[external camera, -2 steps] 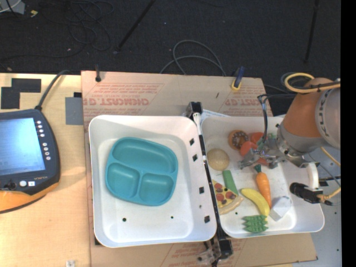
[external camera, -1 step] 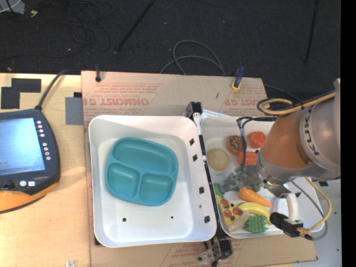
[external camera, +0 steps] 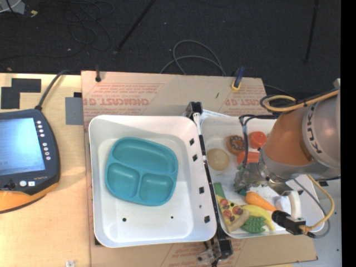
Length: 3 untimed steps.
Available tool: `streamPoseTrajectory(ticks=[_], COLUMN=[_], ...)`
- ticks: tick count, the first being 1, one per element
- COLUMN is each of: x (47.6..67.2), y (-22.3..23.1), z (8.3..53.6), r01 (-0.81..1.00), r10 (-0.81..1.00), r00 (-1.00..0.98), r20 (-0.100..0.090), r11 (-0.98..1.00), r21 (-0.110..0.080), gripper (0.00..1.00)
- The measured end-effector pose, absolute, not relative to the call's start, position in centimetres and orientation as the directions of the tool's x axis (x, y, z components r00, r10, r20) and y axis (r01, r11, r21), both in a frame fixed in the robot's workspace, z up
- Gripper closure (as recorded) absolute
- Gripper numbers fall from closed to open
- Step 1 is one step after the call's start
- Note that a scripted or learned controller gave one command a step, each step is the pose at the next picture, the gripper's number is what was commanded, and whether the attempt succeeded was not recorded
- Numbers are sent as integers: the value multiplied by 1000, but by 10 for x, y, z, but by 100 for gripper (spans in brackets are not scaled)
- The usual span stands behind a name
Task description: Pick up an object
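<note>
A teal tray [external camera: 142, 170] lies in the left bin [external camera: 103, 227]. In the right bin [external camera: 222, 122] toy foods crowd together: a cookie [external camera: 218, 159] at 9 o'clock, a donut [external camera: 236, 143] and tomato [external camera: 257, 138] toward 12, a pizza slice [external camera: 232, 214] at 6, and a carrot [external camera: 260, 200] just beside the pincer [external camera: 245, 179]. Whether the pincer is wide or narrow cannot be told under the arm [external camera: 300, 141]. The risk: with items packed this close, a descent could nudge neighbours or close on nothing.
</note>
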<state>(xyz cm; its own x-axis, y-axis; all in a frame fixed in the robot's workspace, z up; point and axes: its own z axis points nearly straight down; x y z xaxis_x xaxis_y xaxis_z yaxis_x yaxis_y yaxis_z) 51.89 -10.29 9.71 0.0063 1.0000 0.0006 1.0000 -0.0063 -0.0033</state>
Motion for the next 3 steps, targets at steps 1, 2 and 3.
streamPoseTrajectory(ticks=[1, 2, 3], x=[505, 503, 474], y=[-59, -61, -86], z=[192, 187, 136], r01=[1000, 1000, 1000], r10=[1000, 1000, 1000], r00=[-4, 0, 2], r20=[2, 1, 2], r11=[4, 0, -2], r21=[3, -4, -8], gripper=[100, 0, 0])
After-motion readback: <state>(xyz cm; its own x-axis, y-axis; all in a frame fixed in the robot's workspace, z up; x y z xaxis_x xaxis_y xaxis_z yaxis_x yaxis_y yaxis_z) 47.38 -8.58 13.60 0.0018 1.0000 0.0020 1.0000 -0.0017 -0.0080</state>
